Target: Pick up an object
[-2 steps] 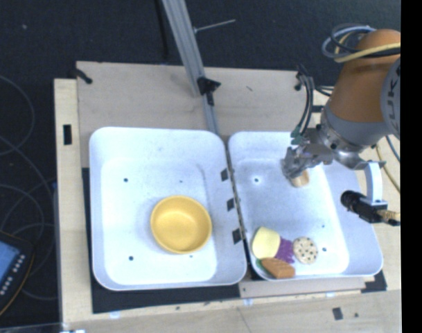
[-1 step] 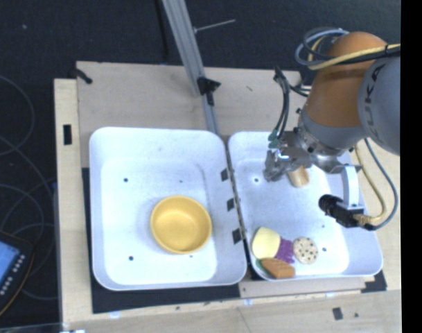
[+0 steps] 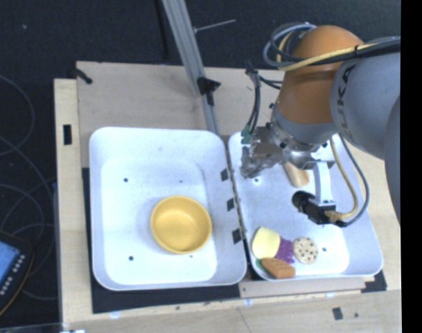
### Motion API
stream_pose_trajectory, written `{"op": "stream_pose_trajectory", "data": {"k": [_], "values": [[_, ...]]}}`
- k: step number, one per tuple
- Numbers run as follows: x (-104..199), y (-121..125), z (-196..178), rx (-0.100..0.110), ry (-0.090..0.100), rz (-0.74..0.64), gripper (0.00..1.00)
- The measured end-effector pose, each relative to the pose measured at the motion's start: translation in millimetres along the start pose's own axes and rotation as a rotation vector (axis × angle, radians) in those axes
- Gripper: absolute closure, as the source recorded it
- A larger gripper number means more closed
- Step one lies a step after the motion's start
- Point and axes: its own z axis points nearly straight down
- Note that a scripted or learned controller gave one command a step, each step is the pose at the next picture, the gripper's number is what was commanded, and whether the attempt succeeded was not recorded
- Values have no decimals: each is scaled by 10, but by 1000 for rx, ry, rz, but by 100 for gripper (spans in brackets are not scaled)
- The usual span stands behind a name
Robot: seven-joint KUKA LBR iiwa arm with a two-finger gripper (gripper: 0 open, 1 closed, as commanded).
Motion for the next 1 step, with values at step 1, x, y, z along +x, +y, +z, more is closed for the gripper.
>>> {"op": "stream_pose_trajectory", "data": {"k": [1], "values": [[521,26,-38,0,0,0,100]]}}
